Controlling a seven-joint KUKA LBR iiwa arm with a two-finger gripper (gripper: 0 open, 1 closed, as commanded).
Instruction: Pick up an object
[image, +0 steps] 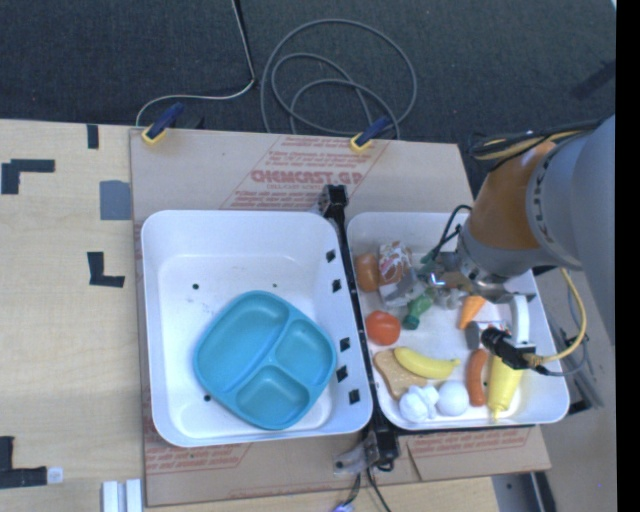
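The tool (440, 285), its state I cannot tell, hangs over the right bin (556, 400) just right of the tomato (382, 326), so it should descend squarely onto one isolated item, avoiding neighbours.

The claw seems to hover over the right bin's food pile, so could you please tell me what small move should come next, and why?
Probably a short descent. The claw hangs over the right bin, above clutter beside the tomato and the banana, and nothing can be seen held in it. Going lower first seems sensible.
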